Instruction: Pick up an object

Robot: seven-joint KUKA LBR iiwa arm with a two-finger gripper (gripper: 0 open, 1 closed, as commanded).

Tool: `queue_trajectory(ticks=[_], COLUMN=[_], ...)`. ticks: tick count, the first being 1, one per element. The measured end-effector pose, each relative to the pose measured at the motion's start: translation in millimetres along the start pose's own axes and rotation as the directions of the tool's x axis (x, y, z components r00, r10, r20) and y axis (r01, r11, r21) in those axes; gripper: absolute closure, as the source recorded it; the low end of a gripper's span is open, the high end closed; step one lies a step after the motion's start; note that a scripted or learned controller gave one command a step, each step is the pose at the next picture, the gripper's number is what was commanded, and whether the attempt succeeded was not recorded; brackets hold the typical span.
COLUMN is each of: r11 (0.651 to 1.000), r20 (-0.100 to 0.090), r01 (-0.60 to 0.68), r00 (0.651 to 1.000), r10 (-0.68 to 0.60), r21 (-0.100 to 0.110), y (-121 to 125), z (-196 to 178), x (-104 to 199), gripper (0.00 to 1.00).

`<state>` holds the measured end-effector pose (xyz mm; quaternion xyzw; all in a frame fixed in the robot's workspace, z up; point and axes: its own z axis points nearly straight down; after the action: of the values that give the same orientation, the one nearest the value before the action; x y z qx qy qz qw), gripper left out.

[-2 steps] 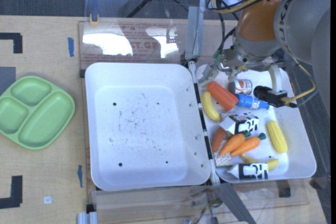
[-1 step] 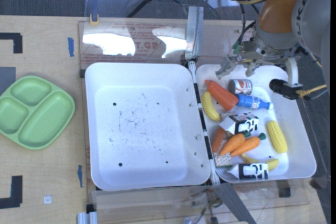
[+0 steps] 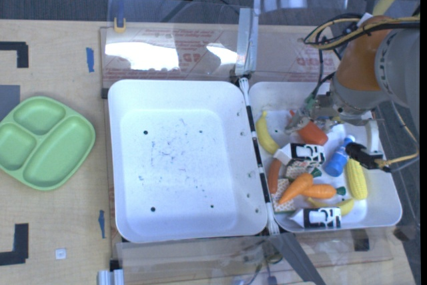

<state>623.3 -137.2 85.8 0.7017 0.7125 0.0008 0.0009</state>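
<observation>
White plastic forms the right bin (image 3: 390, 210), where toy food is crowded: a yellow banana (image 3: 266, 133), orange carrots (image 3: 295, 187) and a yellow corn cob (image 3: 356, 178). In the camera view the gripper (image 3: 319, 118) is lowered among them; its state cannot be told. A neighbour could be nudged or pinched through crowding.

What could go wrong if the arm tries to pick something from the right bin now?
1. The toys lie packed together: the carrot touches the other toys around it, so a grasp may catch two things or push one aside.
2. The banana lies against the wall of the right bin, which may block a clean grasp.
3. Cables hang near the arm's wrist and might snag.
</observation>
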Motion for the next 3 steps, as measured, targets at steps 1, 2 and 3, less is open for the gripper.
queue_trajectory(ticks=[1,2,3], r11=[0.999,0.990,0.990], r20=[-0.002,-0.003,0.001], r01=[-0.032,0.137,0.137], r00=[0.999,0.991,0.991], r10=[0.032,-0.137,-0.137], r21=[0.003,0.022,0.011], y=[-6.1,16.3,19.2], z=[0.2,-24.2,-37.4], x=[-6.7,6.7,5.7], gripper=[0.00,0.00,1.00])
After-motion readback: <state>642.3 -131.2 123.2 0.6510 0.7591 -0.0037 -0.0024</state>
